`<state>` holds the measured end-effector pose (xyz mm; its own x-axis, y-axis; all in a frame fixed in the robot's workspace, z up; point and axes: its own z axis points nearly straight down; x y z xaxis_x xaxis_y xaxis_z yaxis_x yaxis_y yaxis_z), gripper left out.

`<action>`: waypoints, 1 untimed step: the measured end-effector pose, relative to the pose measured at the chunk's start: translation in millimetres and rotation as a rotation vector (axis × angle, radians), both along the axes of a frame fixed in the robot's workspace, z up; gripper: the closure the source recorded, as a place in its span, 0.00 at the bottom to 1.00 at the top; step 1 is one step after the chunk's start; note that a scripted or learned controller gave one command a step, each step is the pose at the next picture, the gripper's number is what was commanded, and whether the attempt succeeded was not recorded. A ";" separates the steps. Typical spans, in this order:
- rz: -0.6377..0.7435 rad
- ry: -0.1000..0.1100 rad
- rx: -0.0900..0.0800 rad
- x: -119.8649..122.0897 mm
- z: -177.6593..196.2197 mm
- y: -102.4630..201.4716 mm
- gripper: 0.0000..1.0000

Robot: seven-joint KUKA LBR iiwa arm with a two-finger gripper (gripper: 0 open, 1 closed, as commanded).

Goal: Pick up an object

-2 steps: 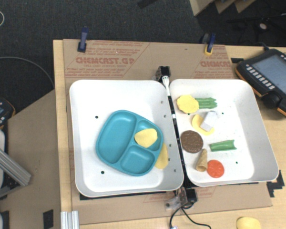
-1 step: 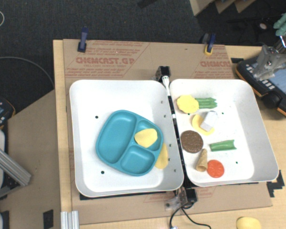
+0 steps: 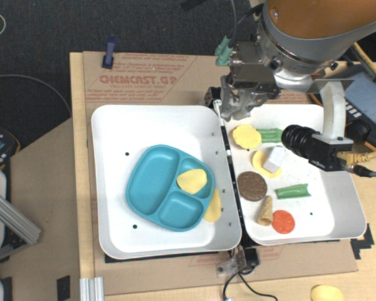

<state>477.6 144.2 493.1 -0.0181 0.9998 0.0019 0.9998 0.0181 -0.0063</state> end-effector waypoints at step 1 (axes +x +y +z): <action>-0.017 -0.009 0.000 1.9 13.8 -8.9 1.00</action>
